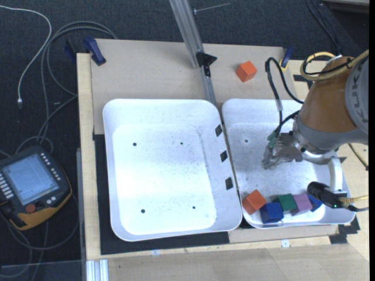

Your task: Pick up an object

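Note:
Several small blocks lie along the near edge of the right bin [252, 119]: an orange block [254, 201], a blue block [271, 212], a green block [287, 202] and a purple block [303, 202]. My gripper [273, 158] hangs over the bare middle of that bin's floor, up and to the right of the orange block and apart from all the blocks. The grey wrist above it hides its tips. Nothing shows in its grasp.
Another orange block [246, 71] sits on the bench behind the right bin. The left bin [117, 119] lies beside it, with black clips on the shared rim. A slanted metal bar [186, 22] crosses the back of the bench. Cables trail by my wrist.

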